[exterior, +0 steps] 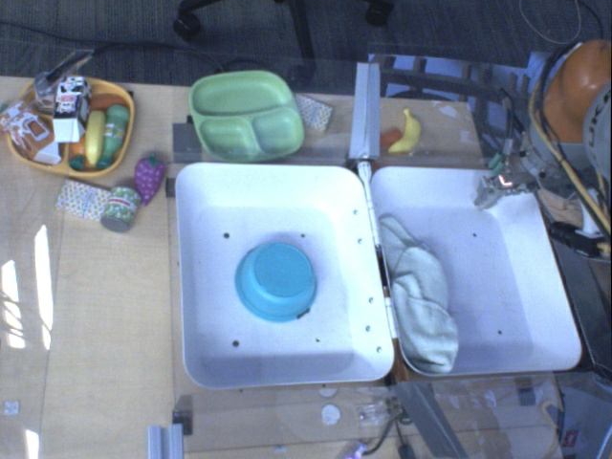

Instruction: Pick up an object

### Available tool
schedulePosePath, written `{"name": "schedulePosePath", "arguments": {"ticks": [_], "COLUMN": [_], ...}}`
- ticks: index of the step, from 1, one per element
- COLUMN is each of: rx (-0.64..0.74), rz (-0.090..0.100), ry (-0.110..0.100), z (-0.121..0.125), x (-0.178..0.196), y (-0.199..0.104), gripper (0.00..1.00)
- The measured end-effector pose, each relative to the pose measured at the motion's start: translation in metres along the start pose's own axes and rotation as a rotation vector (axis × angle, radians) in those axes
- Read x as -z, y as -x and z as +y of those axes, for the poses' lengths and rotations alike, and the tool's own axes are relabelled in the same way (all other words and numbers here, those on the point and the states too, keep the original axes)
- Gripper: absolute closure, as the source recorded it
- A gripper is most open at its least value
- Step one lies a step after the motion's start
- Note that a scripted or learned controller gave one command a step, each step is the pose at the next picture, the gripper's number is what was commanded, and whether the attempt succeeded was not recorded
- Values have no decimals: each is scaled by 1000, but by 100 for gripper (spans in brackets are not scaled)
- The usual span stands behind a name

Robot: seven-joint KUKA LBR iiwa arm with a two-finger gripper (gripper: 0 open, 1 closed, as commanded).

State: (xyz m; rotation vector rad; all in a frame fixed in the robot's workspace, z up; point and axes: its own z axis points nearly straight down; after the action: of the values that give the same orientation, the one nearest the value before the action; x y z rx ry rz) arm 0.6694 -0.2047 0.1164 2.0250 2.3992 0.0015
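Blue bowl [276,281] left bin, white cloth [421,306] right bin.

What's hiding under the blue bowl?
The blue bowl sits upside down in the left bin. Around it you see bare white floor. Whatever might be underneath is covered, so I can't tell.

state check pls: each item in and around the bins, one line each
blue bowl: upside down, in the left bin
white cloth: crumpled, along the left wall of the right bin
green divided tray: right way up, behind the left bin
banana: lying behind the right bin
gripper: over the right bin's far right corner, apart from the cloth
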Motion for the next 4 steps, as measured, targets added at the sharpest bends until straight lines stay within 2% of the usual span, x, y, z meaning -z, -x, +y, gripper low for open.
{"name": "schedulePosePath", "arguments": {"ticks": [1, 2, 3, 4], "rx": [-10, -101, -184, -84], "rz": [-3, -3, -2, -2], "ry": [6, 8, 5, 6], "z": [6, 3, 2, 5], "x": [-29, -28, 82, 210], "y": [-22, 0, 0, -19], "gripper": [100, 100, 100, 100]}}
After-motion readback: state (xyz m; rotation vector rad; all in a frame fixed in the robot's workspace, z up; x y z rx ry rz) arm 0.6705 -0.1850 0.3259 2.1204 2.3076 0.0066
